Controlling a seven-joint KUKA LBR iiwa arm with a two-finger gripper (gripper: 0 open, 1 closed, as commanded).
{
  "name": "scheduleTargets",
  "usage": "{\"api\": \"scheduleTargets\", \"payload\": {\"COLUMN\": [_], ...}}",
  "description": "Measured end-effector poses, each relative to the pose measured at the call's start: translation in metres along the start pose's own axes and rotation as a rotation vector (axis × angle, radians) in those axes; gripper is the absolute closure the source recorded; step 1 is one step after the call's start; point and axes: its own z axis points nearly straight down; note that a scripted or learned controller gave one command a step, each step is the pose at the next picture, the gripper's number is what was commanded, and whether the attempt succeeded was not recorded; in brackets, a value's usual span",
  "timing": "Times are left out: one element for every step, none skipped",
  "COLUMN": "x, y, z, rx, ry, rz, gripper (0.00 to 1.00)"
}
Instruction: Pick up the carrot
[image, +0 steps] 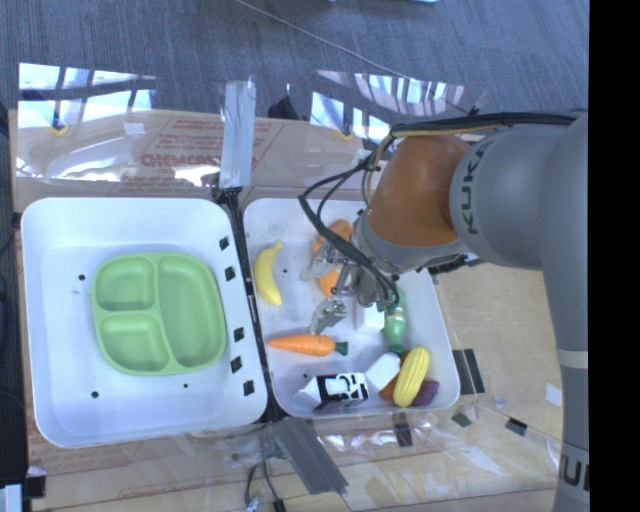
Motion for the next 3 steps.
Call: {"api": "scheduleTargets", "payload": {"x": [0.002, 0.001, 0.003], "y": [-0.033, -0.031, 0.005], "z": [0.031, 0.019, -0.039], "rx": [0.001, 0.001, 0.001], "ry": [0.01, 0.007, 0.003], "rz": [0.314, 0.303, 0.528], "gripper": [0.0, 1.0, 1.0]}}
